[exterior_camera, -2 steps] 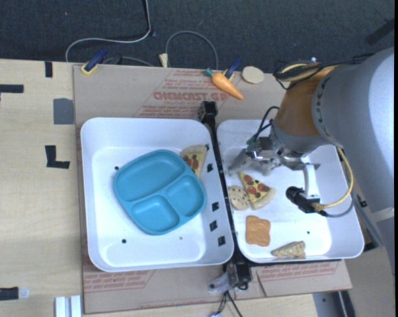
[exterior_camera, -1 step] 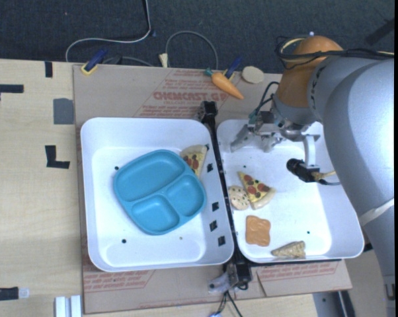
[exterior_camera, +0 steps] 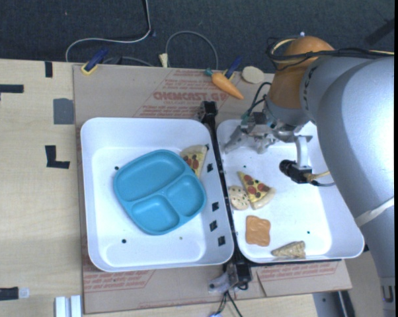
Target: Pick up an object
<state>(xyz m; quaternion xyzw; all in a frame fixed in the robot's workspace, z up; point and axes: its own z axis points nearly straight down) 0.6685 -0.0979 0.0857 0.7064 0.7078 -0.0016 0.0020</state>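
Camera view from above has the gripper [exterior_camera: 255, 136] low over the upper part of the right bin [exterior_camera: 331, 240], a cluster of grey metal and dark parts pointing toward the divider between the bins; whether it is released or clenched cannot be told from here, and nothing is seen in its grasp. Behind it the arm [exterior_camera: 344, 111] comes in from the right as a fat, smooth grey cylinder, with the rounded orange band [exterior_camera: 298, 68] above the wrist and a black cable looping beside it. Below the gripper, on the glossy white floor of the right bin, lie a toy pizza slice [exterior_camera: 255, 189] with red dots, a round pale cookie [exterior_camera: 238, 197] touching its left edge, a flat orange square piece [exterior_camera: 258, 230], and a tan wedge [exterior_camera: 289, 249] near the bottom rim. In the left bin [exterior_camera: 100, 236] a blue divided tray [exterior_camera: 159, 191] sits tilted, with another pizza slice [exterior_camera: 194, 158] at its upper right corner. Outside the bins, a toy carrot [exterior_camera: 225, 84] and a pale oval piece [exterior_camera: 252, 74] rest on the cardboard sheet [exterior_camera: 179, 91].
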